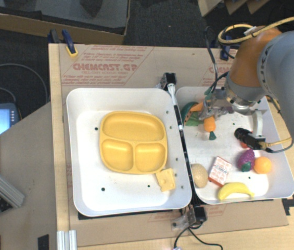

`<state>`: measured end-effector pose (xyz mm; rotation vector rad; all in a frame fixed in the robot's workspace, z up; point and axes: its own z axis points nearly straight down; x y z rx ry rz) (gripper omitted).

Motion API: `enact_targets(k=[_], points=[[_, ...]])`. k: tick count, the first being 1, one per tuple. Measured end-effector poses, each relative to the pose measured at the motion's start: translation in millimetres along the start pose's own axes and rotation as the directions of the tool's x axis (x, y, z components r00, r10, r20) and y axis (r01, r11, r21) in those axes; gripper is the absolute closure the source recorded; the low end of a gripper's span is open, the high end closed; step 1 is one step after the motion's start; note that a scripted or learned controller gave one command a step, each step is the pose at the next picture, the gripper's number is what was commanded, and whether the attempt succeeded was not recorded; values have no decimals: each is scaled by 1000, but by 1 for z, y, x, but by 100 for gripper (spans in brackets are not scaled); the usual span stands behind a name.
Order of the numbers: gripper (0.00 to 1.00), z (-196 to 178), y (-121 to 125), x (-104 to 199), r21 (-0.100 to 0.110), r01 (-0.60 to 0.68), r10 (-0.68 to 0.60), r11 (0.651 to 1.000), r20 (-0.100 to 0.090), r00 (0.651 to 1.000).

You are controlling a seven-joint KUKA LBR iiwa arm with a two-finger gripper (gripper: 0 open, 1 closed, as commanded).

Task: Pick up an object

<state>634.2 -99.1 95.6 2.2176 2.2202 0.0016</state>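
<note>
Here, gripper (213, 104) low over right bin (282, 184), back-left corner, beside carrot (209, 124) and green vegetable (191, 114); grip state unclear.
Also in right bin: egg (200, 175), red-white carton (220, 170) with unreadable print, banana (234, 190), orange (262, 164). Left bin (79, 139): yellow divided plate (133, 141), cheese (165, 179). Red "CHEMCAST GP" print on board (105, 65).

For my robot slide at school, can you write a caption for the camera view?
Robot arm's gripper hovers over toy carrot in right bin; yellow tray sits in left bin.
</note>
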Motion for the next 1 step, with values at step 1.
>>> enact_targets(k=[1], points=[[100, -96, 22, 87, -9, 8, -8, 1000, -4, 1000]])
